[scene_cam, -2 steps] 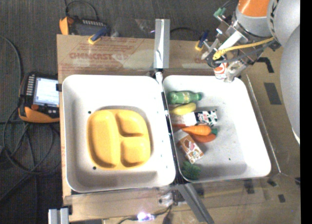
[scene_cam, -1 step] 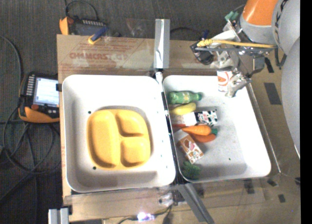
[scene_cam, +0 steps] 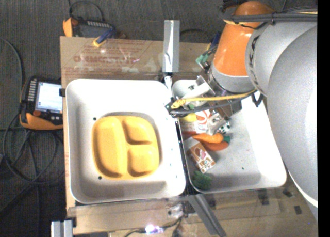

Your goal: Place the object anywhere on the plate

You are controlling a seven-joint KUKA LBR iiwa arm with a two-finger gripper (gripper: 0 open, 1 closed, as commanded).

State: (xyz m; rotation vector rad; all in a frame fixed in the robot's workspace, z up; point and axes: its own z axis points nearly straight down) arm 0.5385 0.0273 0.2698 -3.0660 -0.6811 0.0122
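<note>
Carrot (scene_cam: 212, 140), orange, tapered, near yellow plate (scene_cam: 125, 146)

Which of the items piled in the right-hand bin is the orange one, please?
It is the carrot, lying roughly level across the pile's middle. Its plain orange sets it apart from the printed brown packet below it and the dark green piece by the bin's lower rim.

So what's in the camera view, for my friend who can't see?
A yellow plate sits in the left bin. The grey and orange arm reaches over the right bin, where a carrot and other toys lie.
</note>
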